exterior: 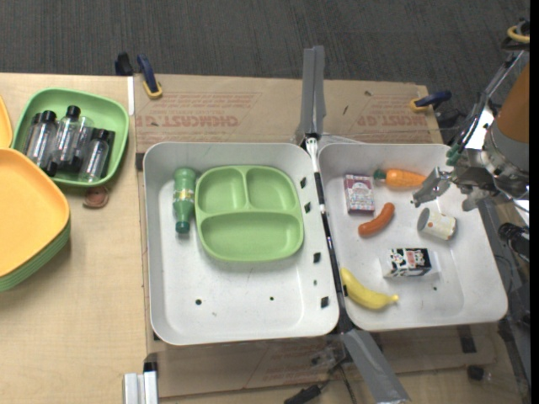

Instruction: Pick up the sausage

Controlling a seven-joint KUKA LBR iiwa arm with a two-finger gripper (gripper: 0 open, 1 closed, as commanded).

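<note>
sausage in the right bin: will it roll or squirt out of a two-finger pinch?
The sausage looks round-bodied and smooth, so it may roll if nudged sideways. It's slightly curved, which could limit rolling. Glossy skin suggests it might slip; pinching mid-body seems safest.

Readable text: the flat brown cardboard sheet (pixel 253 108) lying under the far edge of the bins carries red print, upside down from this view, reading "CHEMCNZT" on the left part; a second red print on its right part, near the far right corner, is too partial to read. Print on the small pink card box (pixel 360 194) and the black-and-white carton (pixel 409 262) is illegible.
</note>
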